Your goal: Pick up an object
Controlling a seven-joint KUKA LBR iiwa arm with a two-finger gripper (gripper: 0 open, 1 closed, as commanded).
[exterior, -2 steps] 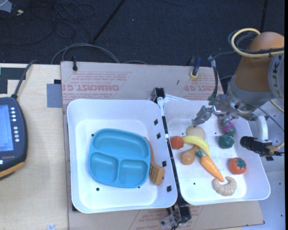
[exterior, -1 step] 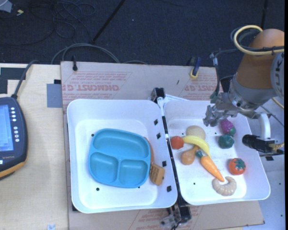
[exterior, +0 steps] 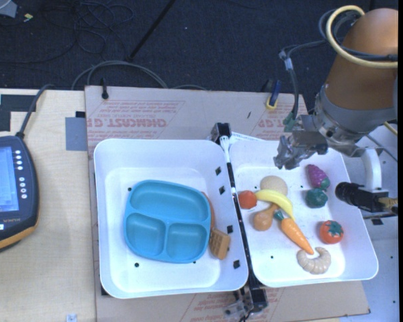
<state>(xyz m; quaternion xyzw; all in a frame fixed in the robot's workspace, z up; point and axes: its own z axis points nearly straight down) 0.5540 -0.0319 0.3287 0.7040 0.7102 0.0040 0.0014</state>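
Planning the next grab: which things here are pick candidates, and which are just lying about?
Job: tool; curved yellow plastic banana; orange plastic carrot; purple plastic grape bunch; red plastic tomato; pale plastic shrimp.
Lying about: blue divided plastic tray; grey handheld control pendant.

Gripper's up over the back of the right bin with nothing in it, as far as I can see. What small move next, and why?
Probably shift the gripper toward the front right and down onto the purple fruit. It hangs above the right bin with nothing between its fingers, and that fruit lies closest, apart from the banana pile.
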